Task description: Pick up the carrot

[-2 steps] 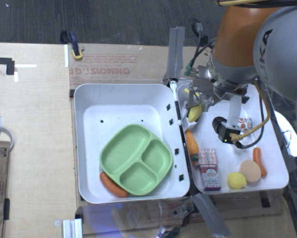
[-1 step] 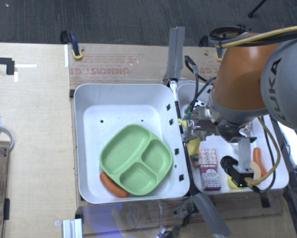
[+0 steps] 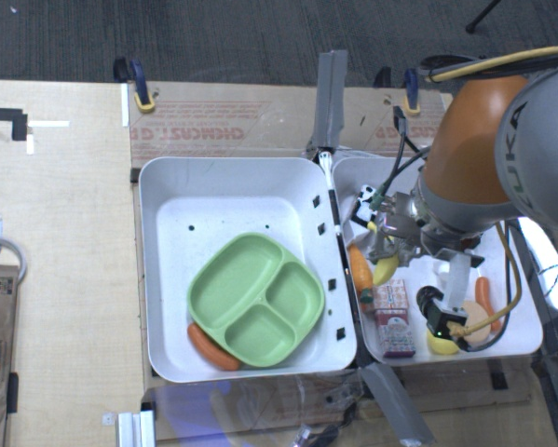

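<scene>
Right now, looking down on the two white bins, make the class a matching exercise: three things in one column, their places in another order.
Things:
1. green three-compartment plastic plate
2. orange sausage-shaped toy
3. small pink carton

Places:
A. in the right bin, near its left wall
B. middle of the left bin
C. left bin, at the plate's lower-left edge

Pairs: 1-B, 2-C, 3-A

A pale plywood table spans the scene, with dark grey carpeted floor along the top edge beyond it.
</scene>
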Controlling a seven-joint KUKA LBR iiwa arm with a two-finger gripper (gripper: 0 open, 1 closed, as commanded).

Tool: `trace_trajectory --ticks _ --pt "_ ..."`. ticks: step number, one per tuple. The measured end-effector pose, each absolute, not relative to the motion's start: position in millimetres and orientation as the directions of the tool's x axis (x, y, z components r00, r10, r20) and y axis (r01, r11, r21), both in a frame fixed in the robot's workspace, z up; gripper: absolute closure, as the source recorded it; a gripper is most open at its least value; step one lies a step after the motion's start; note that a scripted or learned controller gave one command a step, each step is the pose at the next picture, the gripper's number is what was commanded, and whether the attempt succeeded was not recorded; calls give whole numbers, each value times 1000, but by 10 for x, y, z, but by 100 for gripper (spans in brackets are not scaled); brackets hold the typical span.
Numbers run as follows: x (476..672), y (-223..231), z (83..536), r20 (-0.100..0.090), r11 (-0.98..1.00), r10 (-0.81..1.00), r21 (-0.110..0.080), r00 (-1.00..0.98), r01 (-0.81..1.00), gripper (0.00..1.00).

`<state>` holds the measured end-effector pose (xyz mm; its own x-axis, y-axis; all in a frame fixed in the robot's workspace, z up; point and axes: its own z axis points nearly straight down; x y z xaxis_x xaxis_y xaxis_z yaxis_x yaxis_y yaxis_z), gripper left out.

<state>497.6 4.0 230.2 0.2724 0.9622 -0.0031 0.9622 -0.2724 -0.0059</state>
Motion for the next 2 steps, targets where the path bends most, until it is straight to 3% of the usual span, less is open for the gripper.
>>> trace_trajectory --ticks 1,2 --pt "4861 861 2078 -4 -204 979 -6 204 979 100" --pt "4852 1354 2141 -3 -27 1000 -5 27 1000 100"
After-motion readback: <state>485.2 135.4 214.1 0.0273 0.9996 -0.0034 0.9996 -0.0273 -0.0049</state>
